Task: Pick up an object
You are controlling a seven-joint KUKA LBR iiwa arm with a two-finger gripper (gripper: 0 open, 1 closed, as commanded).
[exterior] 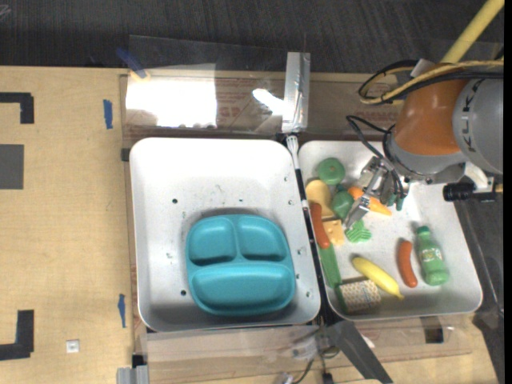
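Observation:
The right bin point(464, 214) holds a pile of toy foods. Along its left side lie a round green piece point(330, 170), a yellow piece point(317, 190), an orange-red stick point(320, 224) and a long green stick point(330, 267). A yellow banana point(378, 277), a red sausage point(408, 262) and a green bottle point(432, 254) lie toward the front right. My gripper point(370, 195) hangs low over the bin's upper middle, right above a small orange piece point(379, 208) and a green piece point(343, 203). I see nothing lifted.
The left bin point(160, 174) holds a teal divided tray point(240, 264). A small green leafy piece point(357, 232) and a grey textured item point(360, 294) also lie in the right bin. Cables point(384, 86) and the orange wrist band point(428, 122) hang over the right bin's back edge.

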